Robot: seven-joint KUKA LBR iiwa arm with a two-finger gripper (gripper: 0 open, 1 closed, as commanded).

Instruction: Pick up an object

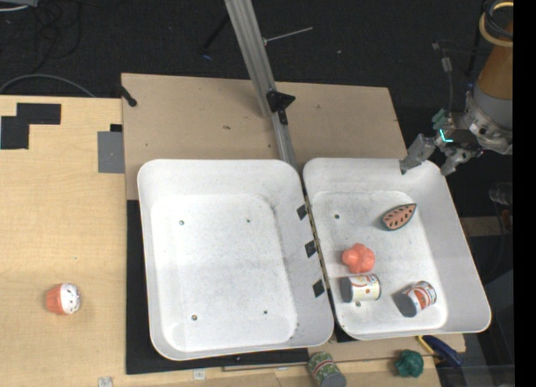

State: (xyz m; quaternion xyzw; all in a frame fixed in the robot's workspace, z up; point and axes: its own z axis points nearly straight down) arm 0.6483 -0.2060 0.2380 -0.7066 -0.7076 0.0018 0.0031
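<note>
Two-finger gripper (434, 158) sits at upper right, over the far right corner of the right shallow white bin (452, 234), approx. above its rim; fingers spread apart, w/ nothing between them. Grey arm w/ orange band (496, 75) rises from the wrist toward the top right edge. Inside the right bin, nearest the gripper but well apart from it: flat oval item, grey rim w/ orange-red face, like a watermelon slice (399, 217), lying tilted. Further toward the near side: round pink-red lumpy fruit-like toy (358, 257), close to the bin's left wall. Just beside it on the near side, approx. touching: small white can w/ red and green label (363, 288), on its side. To the right of that, apart from it: small can w/ red-white label and dark end (415, 297), also on its side. Left shallow white bin (167, 209) adjoins the right bin; black clips (309, 248) along the shared edge. Silver aluminium rail (255, 63) runs from top centre down to the bins' junction. On the light wood bench at left: small orange-white ball (63, 299). At the bottom edge, outside the bins: dark green can (323, 368) and green lumpy toy (409, 363).
</note>
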